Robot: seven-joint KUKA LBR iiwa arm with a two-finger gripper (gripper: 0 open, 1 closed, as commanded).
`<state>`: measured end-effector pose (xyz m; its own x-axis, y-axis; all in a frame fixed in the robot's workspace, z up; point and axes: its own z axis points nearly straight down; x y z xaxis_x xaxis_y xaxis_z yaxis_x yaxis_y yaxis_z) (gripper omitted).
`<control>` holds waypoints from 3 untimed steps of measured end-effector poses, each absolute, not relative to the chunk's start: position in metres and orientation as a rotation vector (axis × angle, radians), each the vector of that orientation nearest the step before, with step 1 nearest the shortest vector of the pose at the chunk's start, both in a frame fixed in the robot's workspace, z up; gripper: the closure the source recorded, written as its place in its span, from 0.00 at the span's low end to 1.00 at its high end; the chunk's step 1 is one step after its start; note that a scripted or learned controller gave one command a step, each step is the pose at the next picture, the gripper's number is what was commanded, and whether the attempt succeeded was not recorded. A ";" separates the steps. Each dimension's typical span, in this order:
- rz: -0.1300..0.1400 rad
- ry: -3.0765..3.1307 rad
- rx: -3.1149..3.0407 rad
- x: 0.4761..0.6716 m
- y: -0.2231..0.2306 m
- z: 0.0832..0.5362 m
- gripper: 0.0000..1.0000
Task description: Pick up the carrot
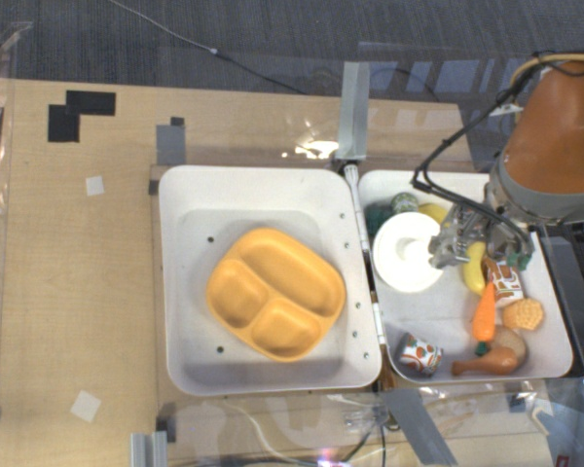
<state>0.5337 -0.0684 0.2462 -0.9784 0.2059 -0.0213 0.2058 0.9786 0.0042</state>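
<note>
Carrot (484, 311) orange, slim, green-tipped, upright in right bin (555, 353), claw (457, 246) grip unclear

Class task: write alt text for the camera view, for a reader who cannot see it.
A grey and orange robot arm hangs its gripper over the right bin, near a white plate, with the carrot lying just below it among other toy food. The left bin holds a yellow divided tray.

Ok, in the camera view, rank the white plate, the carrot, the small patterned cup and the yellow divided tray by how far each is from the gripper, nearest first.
From the gripper:
1. White plate, right beside it on the view's left, in the right bin.
2. Carrot, just below it toward the near edge.
3. Small patterned cup, at the right bin's near-left corner.
4. Yellow divided tray, across in the left bin.
</note>
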 end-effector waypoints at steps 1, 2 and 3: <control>0.001 3.140 0.075 0.488 -0.103 0.123 1.00; 0.000 3.118 0.087 0.507 -0.063 0.241 1.00; 0.001 3.138 0.191 0.513 -0.132 0.120 1.00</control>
